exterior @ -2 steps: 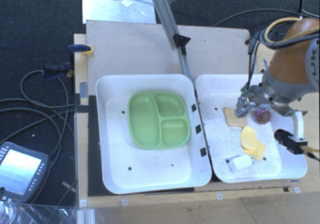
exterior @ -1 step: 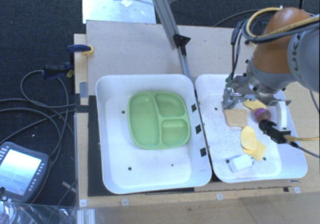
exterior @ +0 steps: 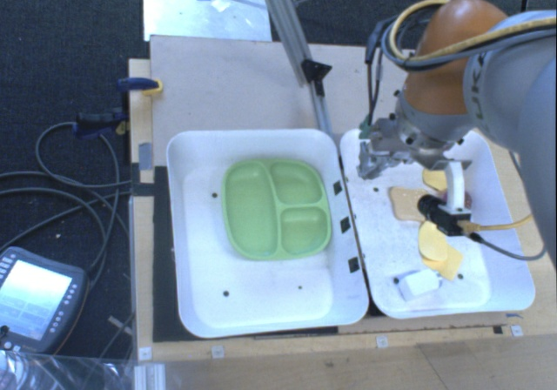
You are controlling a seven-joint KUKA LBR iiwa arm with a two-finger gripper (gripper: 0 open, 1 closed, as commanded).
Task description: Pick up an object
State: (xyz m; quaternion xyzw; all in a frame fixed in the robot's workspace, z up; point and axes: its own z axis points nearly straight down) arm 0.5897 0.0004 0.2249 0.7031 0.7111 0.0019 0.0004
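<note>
Camera view from above hides much of my own end. My wrist and the grey arm [exterior: 513,92] cover the upper part of the right bin [exterior: 515,291], and whatever lies beneath them I cannot see. My gripper [exterior: 372,162] shows as a small cluster of metal, too tangled to read; how wide its grip stands I cannot tell, and I see nothing held in it.

The left bin [exterior: 200,292] holds one thing: a green divided plate [exterior: 277,208] with three compartments, lying flat near the middle. The right bin holds the small pieces. A tan flat piece [exterior: 404,202] lies just beside my gripper, toward the bin's centre. A yellow piece [exterior: 433,179] sits above it, partly cut off by my wrist. A larger yellow lump [exterior: 434,245] lies nearer the front of the bin, its shape hard to make out. A small white block [exterior: 419,284] rests close to the front wall, apart from the rest.

I reach in from the right, the orange band [exterior: 452,57] arched high above the wrist, with my gripper pointing down over the right bin's left side, close to the wall shared with the left bin.
</note>
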